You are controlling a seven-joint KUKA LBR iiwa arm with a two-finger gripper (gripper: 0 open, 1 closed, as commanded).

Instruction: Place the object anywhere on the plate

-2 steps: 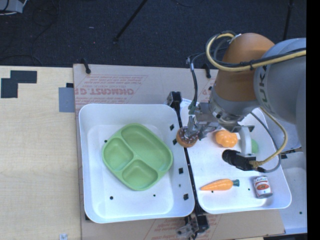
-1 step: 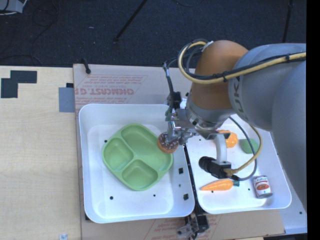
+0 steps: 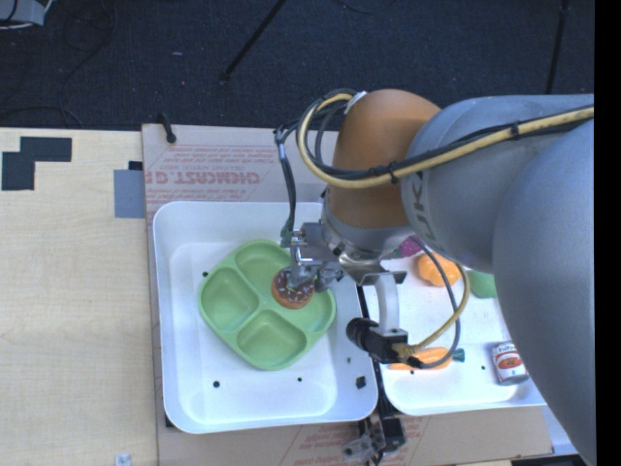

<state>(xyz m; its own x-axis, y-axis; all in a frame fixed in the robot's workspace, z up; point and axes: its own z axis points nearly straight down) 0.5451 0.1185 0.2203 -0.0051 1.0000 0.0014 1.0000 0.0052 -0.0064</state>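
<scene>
Reaching over the left bin (image 3: 194,396), the claw (image 3: 297,278) sits directly above a brown doughnut (image 3: 292,290) on the green plate (image 3: 233,304), its grip state unclear.

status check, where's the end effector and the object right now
End effector low over green plate, right side. Brown donut-like object right at its tip, on the plate. Grip state unclear. Nothing blocking.

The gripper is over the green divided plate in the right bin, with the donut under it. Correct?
Not quite: the camera view shows the green divided plate in the left bin, not the right. The gripper is over it, with the donut under it.
</scene>
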